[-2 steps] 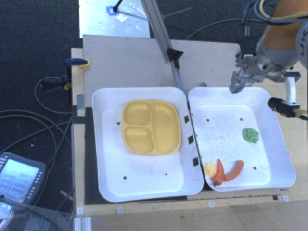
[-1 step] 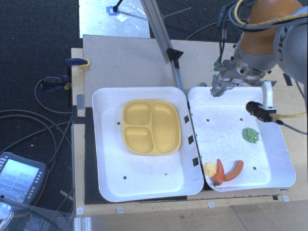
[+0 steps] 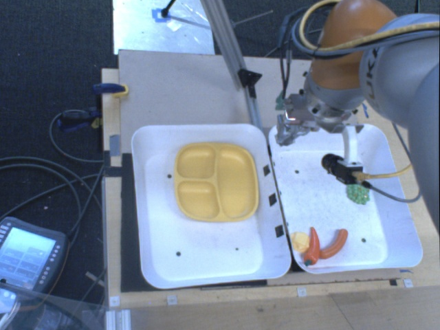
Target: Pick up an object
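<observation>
Yellow three-compartment plate (image 3: 216, 182) lies flat in the middle of the left bin (image 3: 158, 212). In the right bin (image 3: 388, 236), a green lump (image 3: 357, 194) sits right of centre. At the near edge a small yellow piece (image 3: 300, 240) touches a red-orange stick (image 3: 313, 246), with a curved orange sausage (image 3: 334, 243) just beside.

Two white bins sit side by side on the tabletop (image 3: 179, 88). The left bin (image 3: 148, 205) holds a yellow plate (image 3: 216, 182) with three compartments, lying flat. The gripper (image 3: 287, 133) hangs over the far left corner of the right bin (image 3: 309, 191). In that bin a small green lump (image 3: 357, 194) lies toward the right wall, and near the front edge, well apart from the gripper, sit three pieces close together: a yellow piece (image 3: 300, 240), an orange-red stick (image 3: 313, 246) (these two touching) and a curved orange piece (image 3: 334, 243).
</observation>
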Controlling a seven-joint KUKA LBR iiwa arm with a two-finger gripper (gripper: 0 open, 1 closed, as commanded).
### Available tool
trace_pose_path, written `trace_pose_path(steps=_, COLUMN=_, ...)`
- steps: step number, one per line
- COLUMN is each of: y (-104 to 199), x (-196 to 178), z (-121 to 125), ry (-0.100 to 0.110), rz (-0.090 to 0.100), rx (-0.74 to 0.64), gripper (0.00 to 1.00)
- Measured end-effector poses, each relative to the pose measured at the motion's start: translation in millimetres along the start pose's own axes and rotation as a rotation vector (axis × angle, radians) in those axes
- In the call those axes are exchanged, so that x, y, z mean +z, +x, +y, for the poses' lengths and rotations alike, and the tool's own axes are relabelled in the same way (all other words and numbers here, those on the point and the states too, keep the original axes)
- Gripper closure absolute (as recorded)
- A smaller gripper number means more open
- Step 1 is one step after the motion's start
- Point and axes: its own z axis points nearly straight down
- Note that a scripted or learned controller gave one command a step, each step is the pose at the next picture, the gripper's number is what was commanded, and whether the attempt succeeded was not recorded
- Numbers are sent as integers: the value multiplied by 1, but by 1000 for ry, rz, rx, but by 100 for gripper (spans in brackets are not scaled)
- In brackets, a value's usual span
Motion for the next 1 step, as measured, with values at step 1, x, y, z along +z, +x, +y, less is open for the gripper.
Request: trace_pose_path(steps=1, y=53, x=-8, z=-9, ry=-2, rz=1, rx=-1, gripper=100)
